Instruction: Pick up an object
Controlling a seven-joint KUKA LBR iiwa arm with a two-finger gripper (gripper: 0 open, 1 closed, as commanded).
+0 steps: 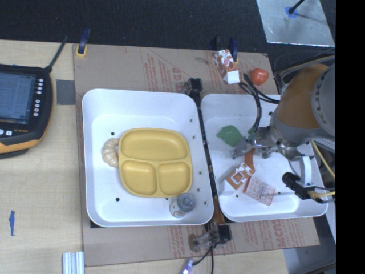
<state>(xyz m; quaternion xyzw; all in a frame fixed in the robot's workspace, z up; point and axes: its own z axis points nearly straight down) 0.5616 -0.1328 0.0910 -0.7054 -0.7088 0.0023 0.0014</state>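
Arm over the right bin (285, 210), objects lying beneath it.

The jaws (249, 149) hang low in the right bin; whether they are open or closed cannot be told from here. A green object (230, 135) lies just to their left, an orange-and-white packet (239, 176) and a pale card (260, 190) below. In the left bin (97, 153), a yellow divided tray (154, 161), a grey round piece (183, 202) at its lower edge.

Two white bins sit on the tabletop, the left bin (94, 153) and the right bin (274, 210). The left one holds one yellow divided tray (155, 161), one beige object (109, 152) and one small grey round item (183, 203). The right one holds one green object (230, 134) and two orange-and-white packets, (239, 176) and (259, 190).
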